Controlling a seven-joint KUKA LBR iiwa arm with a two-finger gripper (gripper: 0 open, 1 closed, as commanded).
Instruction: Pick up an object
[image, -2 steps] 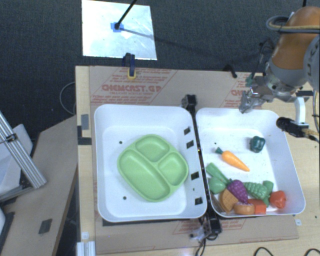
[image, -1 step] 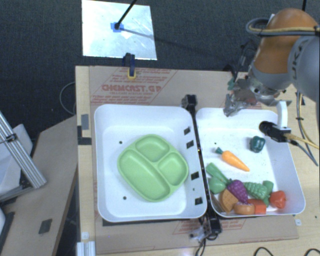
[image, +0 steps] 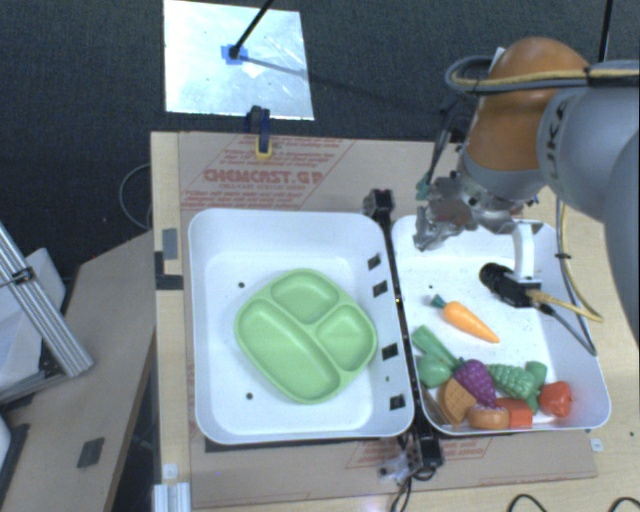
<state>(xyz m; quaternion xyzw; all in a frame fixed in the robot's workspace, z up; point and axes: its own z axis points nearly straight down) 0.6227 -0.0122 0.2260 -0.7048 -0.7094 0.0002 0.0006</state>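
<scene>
An orange toy carrot (image: 468, 319) with a green tip lies on the right bin (image: 590, 360), below the jaws (image: 432, 232), whose opening cannot be made out, with piled toy vegetables (image: 490, 385) farther below and a green divided plate (image: 305, 335) in the left bin (image: 215, 300).

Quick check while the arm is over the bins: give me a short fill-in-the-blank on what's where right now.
1. The green plate lies in the ____ bin of the view.
2. The carrot lies in the right bin, apart from the toy pile at the bin's ____ end.
3. The plate has ____ compartments.
4. The gripper hangs over the ____ bin.

Missing words: left; near; three; right
</scene>
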